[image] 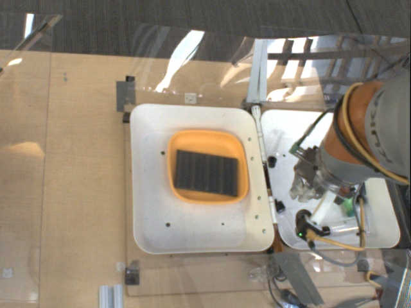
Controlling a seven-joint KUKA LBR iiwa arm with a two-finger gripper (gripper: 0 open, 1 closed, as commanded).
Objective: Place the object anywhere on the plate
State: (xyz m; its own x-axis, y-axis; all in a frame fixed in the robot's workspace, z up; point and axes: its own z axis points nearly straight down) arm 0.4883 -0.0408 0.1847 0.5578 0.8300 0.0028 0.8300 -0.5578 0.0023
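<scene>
An orange plate (204, 140) lies in the middle of the left bin (154, 217). A dark ribbed rectangular object (207, 173) lies flat on the plate, inside its rim. My gripper (309, 183) hangs over the right bin (282, 133), well to the right of the plate and apart from it. The grey wrist and orange band above it hide much of that bin's floor. A small white and green item (345, 205) shows beneath the arm, partly hidden; I cannot tell whether it touches the gripper.
A raised divider (262, 165) separates the two bins. Black clamps (126, 95) sit at the left bin's corners. Cables and a metal frame (308, 50) crowd the far right. Bare wooden bench (64, 172) extends left of the bins.
</scene>
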